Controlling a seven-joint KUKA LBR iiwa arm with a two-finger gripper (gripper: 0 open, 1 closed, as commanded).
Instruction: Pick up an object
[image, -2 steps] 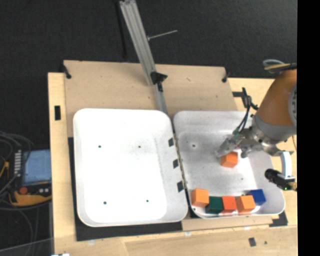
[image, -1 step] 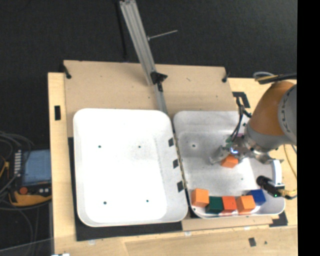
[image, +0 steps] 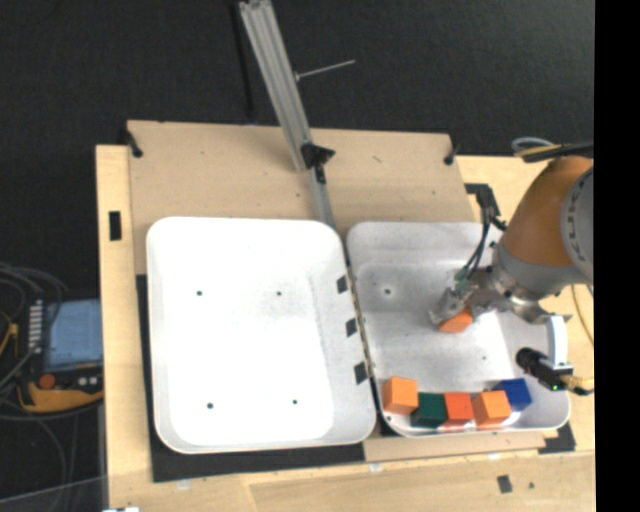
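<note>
Two shallow white bins side by side on the bench (image: 400, 150): left bin (image: 160, 330) and right bin (image: 400, 250), walls touching along the middle. Landmark: right bin.

Along the near wall of the right bin, a row of small blocks: orange block (image: 402, 393) at the left end, then green block (image: 431, 408), a second orange block (image: 458, 406), a third orange block (image: 491, 406), and blue block (image: 516, 392) at the right end, all touching or just beside one another. Well apart from that row, toward the middle of the right bin, a lone small orange piece (image: 457, 322) on the floor.

Over the right side of the right bin, the arm (image: 545, 235), orange band above the wrist, reaching in. Gripper (image: 453, 309) low over the bin's middle, directly at the lone orange piece, tips touching or just above its upper edge. Fingers too small and blurred to judge: cannot tell how far open, nor whether closed on the piece. Slanted metal post (image: 285, 90) beyond the far wall of the right bin, clear of the arm.
</note>
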